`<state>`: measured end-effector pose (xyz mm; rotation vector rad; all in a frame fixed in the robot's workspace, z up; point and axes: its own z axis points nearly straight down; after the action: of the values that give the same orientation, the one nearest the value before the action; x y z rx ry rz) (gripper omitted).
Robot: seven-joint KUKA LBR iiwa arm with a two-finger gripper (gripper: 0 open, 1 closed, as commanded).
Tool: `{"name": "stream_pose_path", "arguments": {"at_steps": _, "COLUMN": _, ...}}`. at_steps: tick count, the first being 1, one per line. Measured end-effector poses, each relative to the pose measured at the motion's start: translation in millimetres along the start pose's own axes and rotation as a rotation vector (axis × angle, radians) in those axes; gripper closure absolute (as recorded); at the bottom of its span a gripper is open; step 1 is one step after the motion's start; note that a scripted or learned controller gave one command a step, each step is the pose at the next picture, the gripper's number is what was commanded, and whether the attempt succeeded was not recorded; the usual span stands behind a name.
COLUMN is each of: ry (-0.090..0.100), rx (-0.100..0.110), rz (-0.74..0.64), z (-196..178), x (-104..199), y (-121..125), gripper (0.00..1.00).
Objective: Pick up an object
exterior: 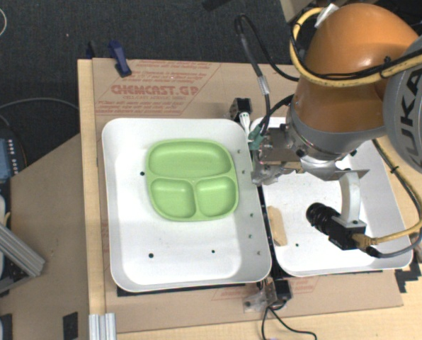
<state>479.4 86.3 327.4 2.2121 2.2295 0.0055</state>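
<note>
— While the arm point(345, 69) leans in over the right bin point(381, 257), what's there to grab?
— A green plate point(191, 179) flat in the left bin point(126, 261), and a wooden block point(276, 227) against the right bin's left wall.
— And the gripper point(267, 163)?
— It hangs near the seam between the bins, probably because either is reachable from there. Open or closed, I can't tell.

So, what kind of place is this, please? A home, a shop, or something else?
Probably a robotics lab or test bench, not a home. A grey and orange robot arm reaches over two white bins on a cardboard-covered bench, with loose cables on the dark floor.
</note>
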Motion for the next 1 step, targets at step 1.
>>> {"name": "stream_pose_path", "arguments": {"at_steps": 1, "ry": 0.0, "rx": -0.012, "rz": 0.008, "z": -114.9, "x": -30.2, "y": 1.1, "gripper": 1.0}}
